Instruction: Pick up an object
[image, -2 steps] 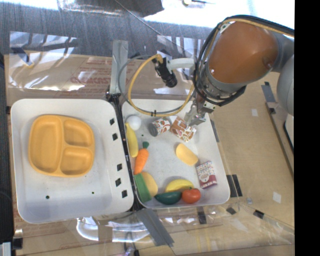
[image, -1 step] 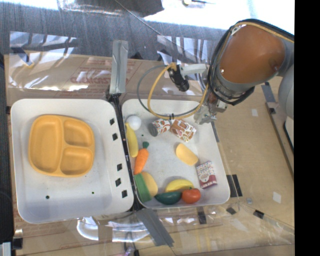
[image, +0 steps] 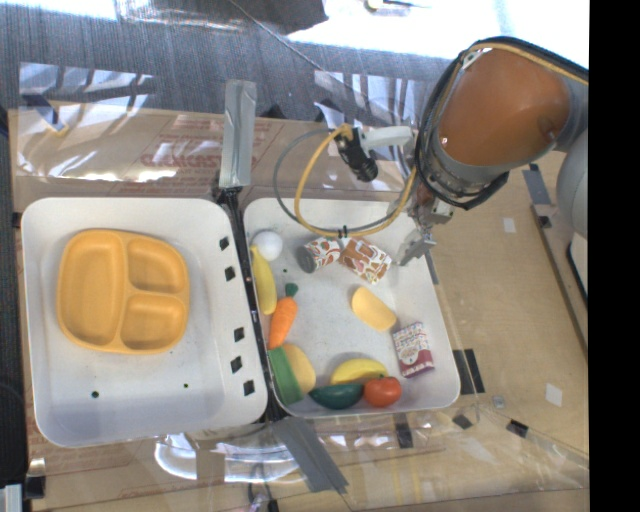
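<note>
Bins (image: 60, 400): two (one yellow tray (image: 122, 291) left); claw (image: 418, 245) state, cannot tell.

Single fixed camera, mounted above the bench, looking down at a slant. Both shallow white plastic bins fall within frame: the left bin (image: 40, 330) toward nine o'clock, the right bin (image: 442, 345) near centre. The grey arm with the orange band (image: 500, 100) enters from two o'clock. Range is moderate; bench edges are visible all round.
</note>
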